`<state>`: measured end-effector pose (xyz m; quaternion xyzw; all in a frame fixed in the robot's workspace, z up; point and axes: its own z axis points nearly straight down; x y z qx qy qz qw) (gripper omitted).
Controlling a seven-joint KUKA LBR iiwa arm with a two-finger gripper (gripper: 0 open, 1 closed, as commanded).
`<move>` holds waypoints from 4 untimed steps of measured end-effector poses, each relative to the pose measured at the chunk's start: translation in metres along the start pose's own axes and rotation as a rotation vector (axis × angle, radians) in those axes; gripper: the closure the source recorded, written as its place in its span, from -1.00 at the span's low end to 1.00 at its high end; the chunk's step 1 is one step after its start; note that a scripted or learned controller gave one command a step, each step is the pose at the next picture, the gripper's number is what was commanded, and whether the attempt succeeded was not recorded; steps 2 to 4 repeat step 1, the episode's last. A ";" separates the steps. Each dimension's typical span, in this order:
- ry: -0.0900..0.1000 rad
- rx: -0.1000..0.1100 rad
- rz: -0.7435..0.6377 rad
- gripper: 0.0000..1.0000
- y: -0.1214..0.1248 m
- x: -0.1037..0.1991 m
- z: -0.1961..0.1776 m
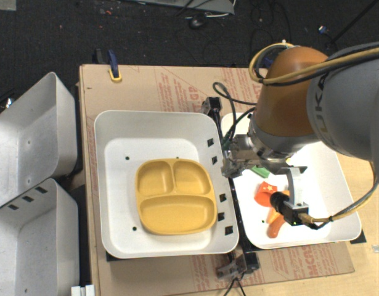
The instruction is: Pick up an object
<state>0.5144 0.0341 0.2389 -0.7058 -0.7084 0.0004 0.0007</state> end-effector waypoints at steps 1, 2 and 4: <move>0.000 0.001 -0.002 1.00 -0.001 0.050 0.013; 0.000 0.001 -0.002 1.00 -0.001 0.050 0.013; 0.000 0.001 -0.002 1.00 -0.001 0.050 0.013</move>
